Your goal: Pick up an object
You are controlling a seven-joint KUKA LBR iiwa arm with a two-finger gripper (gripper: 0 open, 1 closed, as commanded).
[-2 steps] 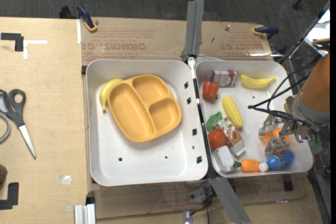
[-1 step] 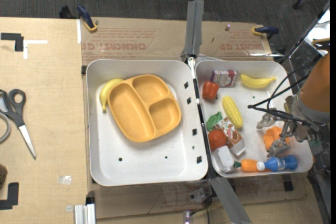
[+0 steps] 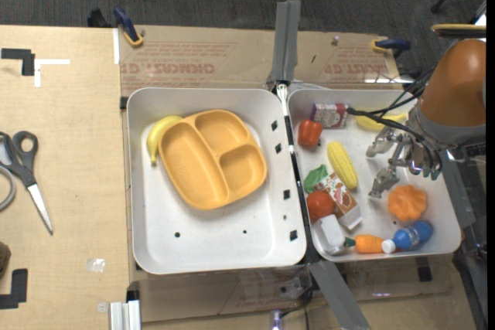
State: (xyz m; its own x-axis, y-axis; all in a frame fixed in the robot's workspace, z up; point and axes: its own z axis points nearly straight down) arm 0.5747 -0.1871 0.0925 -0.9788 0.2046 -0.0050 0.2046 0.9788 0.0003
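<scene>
Inside the right bin (image 3: 445, 243) lie a corn cob (image 3: 342, 165), an orange lump (image 3: 407, 203), a blue bottle (image 3: 411, 236), a carrot (image 3: 369, 244) and two tomatoes. Above them the gripper (image 3: 389, 163) hovers with fingers spread, holding nothing. Left bin (image 3: 209, 255): a divided yellow plate (image 3: 210, 158), a banana (image 3: 158, 134) at its edge.

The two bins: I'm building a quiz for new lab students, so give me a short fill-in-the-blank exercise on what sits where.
1. The divided orange plate lies in the ____ bin.
2. A ____ peeks out from under the plate's left rim.
3. The corn cob lies in the ____ bin.
4. The gripper hangs above the right bin, just above the ____ fruit.

Missing words: left; banana; right; orange
</scene>
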